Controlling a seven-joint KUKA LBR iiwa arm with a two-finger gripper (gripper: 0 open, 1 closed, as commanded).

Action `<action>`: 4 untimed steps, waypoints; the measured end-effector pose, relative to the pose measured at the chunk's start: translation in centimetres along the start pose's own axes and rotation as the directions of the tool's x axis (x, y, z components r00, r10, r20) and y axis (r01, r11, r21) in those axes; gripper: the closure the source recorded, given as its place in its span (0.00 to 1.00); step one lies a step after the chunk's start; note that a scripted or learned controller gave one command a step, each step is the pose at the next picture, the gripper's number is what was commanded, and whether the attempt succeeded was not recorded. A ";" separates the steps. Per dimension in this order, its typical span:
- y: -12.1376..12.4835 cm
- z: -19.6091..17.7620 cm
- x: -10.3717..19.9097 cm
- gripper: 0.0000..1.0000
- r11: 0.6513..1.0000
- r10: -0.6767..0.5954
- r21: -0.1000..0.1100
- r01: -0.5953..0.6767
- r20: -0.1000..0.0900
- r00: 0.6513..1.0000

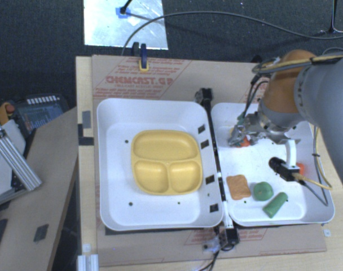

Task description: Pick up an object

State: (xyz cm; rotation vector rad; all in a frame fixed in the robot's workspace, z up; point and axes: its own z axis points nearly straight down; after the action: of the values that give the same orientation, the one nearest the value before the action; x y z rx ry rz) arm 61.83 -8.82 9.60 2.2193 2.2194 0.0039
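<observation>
Two shallow white bins [160,109] share the bench; my pincer [239,138], state unclear, reaches a small orange-red piece [246,142]; next, grip it.

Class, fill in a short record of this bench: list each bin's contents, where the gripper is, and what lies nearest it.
left bin: yellow tray with three compartments
right bin: tan slice, green ball, green cylinder, small orange piece
gripper: low over the right bin's far left part
nearest item: the orange piece, right beside the gripper
grasp: cannot tell
</observation>
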 end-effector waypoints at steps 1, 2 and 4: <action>-0.2 -4.4 -0.4 1.00 1.000 0.002 -0.001 -0.002 0.000 1.000; -0.1 -10.9 -0.8 1.00 1.000 -0.003 -0.005 0.003 0.001 1.000; 0.3 -15.2 5.3 1.00 1.000 -0.010 0.002 0.010 -0.002 1.000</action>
State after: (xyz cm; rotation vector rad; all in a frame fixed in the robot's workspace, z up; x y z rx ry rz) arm 62.04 -3.47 24.77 2.2104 2.2320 0.0043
